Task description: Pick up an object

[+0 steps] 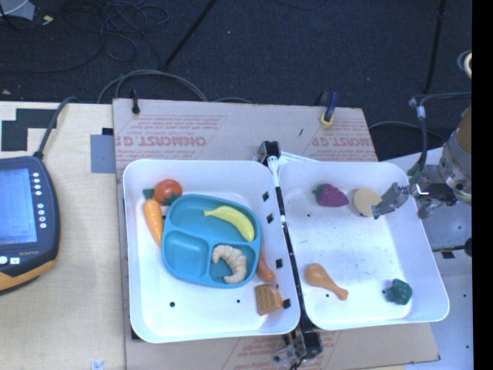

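Dark carpet strewn with cables backs a pale bench where a cardboard sheet (pixel 231 133) carries two white bins, and the divider (pixel 279 222) between them is our landmark. Far left of it, off the cardboard, sits a tablet-like screen (pixel 21 214). Closer in, the left bin (pixel 146 314) holds a tomato (pixel 168 189) and a carrot (pixel 153 220) at its far-left side, then a blue plate (pixel 185 249) carrying a banana (pixel 233 220) and a pale curled shrimp (pixel 231 262). A small waffle-like piece (pixel 267 299) lies just left of the divider, low down.

Across the divider, the right bin (pixel 362 318) offers the pickings: a drumstick (pixel 323 280) just right of it, a purple fruit (pixel 332 196) further up, a round tan piece (pixel 366 201) beside that, and a green lump (pixel 398 291) well to the right, near the corner.

And the gripper (pixel 387 200) comes in from the right, its tip just beside the tan piece, nothing visibly between its fingers — whether they're spread or closed, I cannot tell from here.

The risk, as I judge it: that tan piece looks smooth and rounded, so a closing grip may squirt it sideways into the purple fruit. Coming in this near the bin's back wall, a finger could also catch the rim.
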Robot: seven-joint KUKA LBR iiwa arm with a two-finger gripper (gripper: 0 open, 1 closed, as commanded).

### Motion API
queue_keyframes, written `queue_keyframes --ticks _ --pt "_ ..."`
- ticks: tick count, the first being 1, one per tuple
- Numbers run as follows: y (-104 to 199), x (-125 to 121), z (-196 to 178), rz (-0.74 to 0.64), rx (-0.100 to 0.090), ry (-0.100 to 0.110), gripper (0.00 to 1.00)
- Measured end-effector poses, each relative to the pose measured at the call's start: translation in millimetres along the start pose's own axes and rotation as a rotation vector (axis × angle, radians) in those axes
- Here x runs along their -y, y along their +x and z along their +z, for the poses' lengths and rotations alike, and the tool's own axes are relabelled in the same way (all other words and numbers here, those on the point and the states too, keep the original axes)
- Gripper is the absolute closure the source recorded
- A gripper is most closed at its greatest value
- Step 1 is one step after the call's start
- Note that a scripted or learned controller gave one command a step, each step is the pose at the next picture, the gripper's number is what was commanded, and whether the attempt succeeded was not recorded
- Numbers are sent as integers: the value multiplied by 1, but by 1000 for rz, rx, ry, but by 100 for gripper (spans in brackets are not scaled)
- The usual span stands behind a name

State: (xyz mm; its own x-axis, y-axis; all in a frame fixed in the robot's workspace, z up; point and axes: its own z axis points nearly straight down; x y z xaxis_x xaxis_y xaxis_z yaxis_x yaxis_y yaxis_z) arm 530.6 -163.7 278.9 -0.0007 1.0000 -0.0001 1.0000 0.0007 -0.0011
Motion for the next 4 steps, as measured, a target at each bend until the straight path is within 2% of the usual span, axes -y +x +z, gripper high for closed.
queue_keyframes --ticks 1,2,3,4 --pt "29 8 -258 -3 3 -14 0" --pt "128 43 -202 -9 -2 7 0" --pt "124 41 -214 -5 0 5 100" --pt "241 56 -166 -10 0 6 100"
